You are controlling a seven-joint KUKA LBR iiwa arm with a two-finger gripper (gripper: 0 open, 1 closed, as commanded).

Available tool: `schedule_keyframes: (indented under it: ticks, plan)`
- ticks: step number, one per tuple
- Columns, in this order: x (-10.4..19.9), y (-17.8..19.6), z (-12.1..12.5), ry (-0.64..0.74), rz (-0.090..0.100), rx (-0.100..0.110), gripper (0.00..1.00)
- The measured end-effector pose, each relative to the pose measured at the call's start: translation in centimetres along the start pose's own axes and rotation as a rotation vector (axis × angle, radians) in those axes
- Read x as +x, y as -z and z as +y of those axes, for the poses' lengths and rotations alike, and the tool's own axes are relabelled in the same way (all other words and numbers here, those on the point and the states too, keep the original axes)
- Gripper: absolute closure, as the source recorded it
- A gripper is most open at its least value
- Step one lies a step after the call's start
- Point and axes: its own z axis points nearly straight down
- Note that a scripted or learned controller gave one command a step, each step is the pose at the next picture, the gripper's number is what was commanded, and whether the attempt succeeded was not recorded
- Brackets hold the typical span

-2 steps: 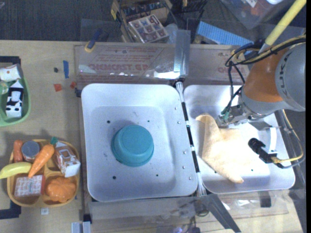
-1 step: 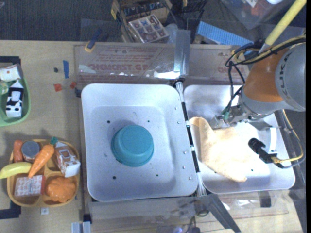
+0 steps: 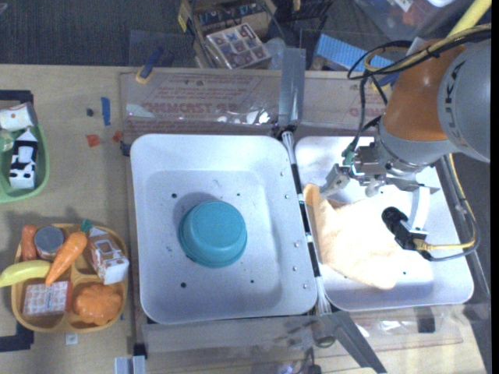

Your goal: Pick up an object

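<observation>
Two shallow white bins sit side by side on your table. Your left bin holds a teal bowl, turned upside down near the middle of the floor. Your right bin holds a pale yellow cloth, crumpled and spread from the bin's left wall toward its centre.

Your arm reaches in from the right, its orange band above the wrist, and the end effector hangs over the upper part of the right bin, just above the cloth's top edge. You can see one light finger angling down toward the cloth's upper left corner, close to it, but whether it touches is unclear. I cannot tell from this view whether the end effector is released or clenched, and nothing shows between its fingers.

Off to your left on the table, a yellow tray carries toy food, among it a carrot and a banana. A green dish lies above it at the edge.
</observation>
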Motion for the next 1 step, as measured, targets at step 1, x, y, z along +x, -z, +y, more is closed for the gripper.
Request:
schedule_keyframes:
  ticks: [1]
  plan:
    - [-9.72, 0.93, 1.8, 0.008, -0.001, -0.001, 0.0]
